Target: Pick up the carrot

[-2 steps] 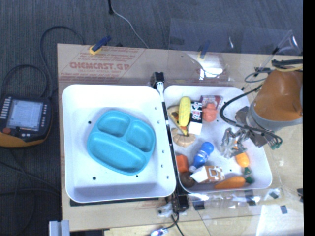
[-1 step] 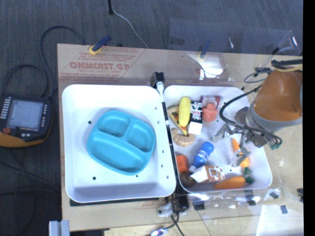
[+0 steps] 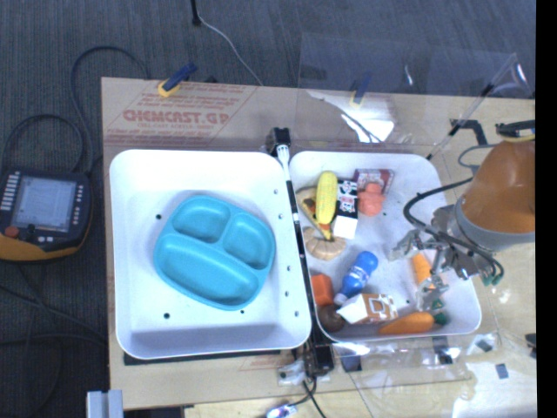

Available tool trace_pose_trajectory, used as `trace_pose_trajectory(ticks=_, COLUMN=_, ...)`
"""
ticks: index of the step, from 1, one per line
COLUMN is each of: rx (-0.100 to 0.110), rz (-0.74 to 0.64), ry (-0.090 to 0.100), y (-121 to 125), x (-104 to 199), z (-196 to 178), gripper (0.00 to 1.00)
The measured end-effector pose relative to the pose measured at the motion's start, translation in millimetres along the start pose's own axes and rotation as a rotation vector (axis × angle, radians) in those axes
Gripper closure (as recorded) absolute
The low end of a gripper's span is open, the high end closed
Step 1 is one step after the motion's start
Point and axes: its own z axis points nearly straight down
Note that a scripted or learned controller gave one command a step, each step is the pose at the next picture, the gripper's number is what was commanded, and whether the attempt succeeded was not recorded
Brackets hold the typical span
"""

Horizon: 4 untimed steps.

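The carrot (image 3: 406, 324), orange with a green tip at its right end, lies along the front wall of the right bin (image 3: 396, 160). My gripper (image 3: 426, 270) hangs over the right side of that bin, just above and behind the carrot, on the grey arm with the orange band (image 3: 505, 190). A small orange piece (image 3: 421, 266) shows right at the gripper; whether it is gripped cannot be made out.
The right bin also holds a banana (image 3: 325, 200), a blue bottle (image 3: 359, 273), a brown and white carton (image 3: 372, 306) touching the carrot's left end, and several small foods. A blue divided plate (image 3: 216, 249) lies in the left bin (image 3: 130, 259).
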Motion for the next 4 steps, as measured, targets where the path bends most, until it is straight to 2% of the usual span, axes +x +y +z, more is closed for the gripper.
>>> trace_pose_trajectory(ticks=1, rx=0.005, rz=-0.002, ry=-0.004, y=0, x=-3, z=-12, gripper=1.00)
trace_pose_trajectory(ticks=2, rx=0.004, rz=-0.002, ry=-0.001, y=0, x=-2, z=-11, gripper=0.00)
trace_pose_trajectory(ticks=3, rx=0.005, rz=0.166, ry=0.011, y=11, x=-5, z=0, gripper=0.00)
trace_pose_trajectory(ticks=4, rx=0.011, rz=0.166, ry=0.001, y=11, x=-9, z=-12, gripper=1.00)
